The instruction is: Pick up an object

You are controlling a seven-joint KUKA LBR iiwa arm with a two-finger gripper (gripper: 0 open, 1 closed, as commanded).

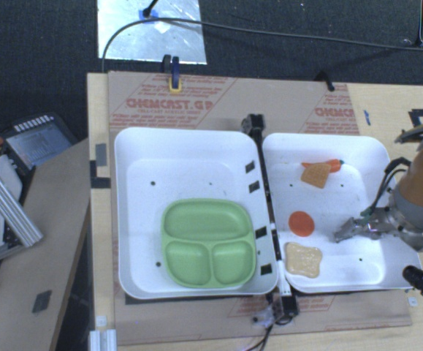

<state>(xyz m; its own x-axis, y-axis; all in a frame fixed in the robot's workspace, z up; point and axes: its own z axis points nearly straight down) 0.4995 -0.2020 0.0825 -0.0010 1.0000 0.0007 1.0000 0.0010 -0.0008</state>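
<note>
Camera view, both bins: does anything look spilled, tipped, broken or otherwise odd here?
Nothing stands out. The green divided tray lies flat in the left bin. In the right bin, an orange disc, a pale flat piece and a tan piece against a small orange stick lie apart, and the gripper sits low beside them.

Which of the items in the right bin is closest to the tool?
The round orange-red disc, just left of the tool; the pale slab lies lower and the tan wedge higher.

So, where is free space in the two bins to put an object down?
Left bin: bare floor behind the green tray. Right bin: bare near corner beside the beige piece. Crowded around the orange disc, where the gripper reaches in.
</note>
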